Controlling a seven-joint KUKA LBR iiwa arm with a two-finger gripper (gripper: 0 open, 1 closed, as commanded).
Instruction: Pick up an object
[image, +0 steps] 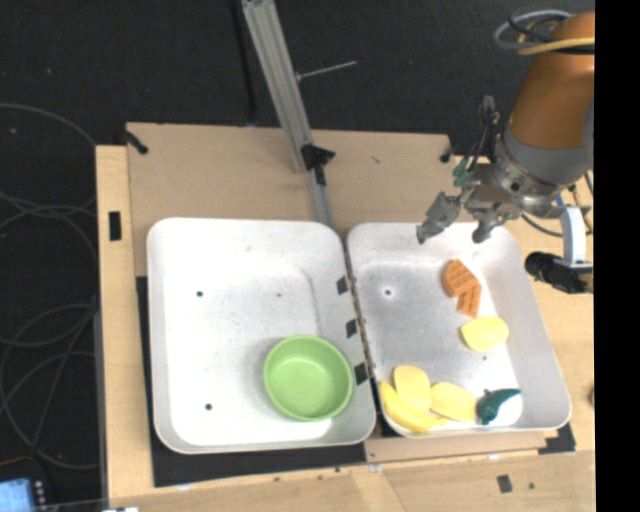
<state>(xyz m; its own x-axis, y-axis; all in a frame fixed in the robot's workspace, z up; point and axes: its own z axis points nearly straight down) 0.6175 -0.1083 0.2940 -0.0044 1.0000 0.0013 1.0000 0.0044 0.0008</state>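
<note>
My gripper (457, 228) hangs open above the far edge of the right bin (410, 300), with nothing between its two fingers. Just below it and slightly right lies an orange waffle-textured piece (463, 285). A pale yellow slice (484, 333) rests further toward the front. Along the front wall sit a yellow banana-like cluster (420, 397) and a small teal object (497, 403). A green bowl (308, 376) stands upright in the left bin (220, 290), near its front right corner.
A slanted metal pole (290, 110) rises behind the bins and ends near the divider between them. The brown bench (200, 170) surrounds both bins. A black fixture (557, 270) sits just outside the right bin's right wall.
</note>
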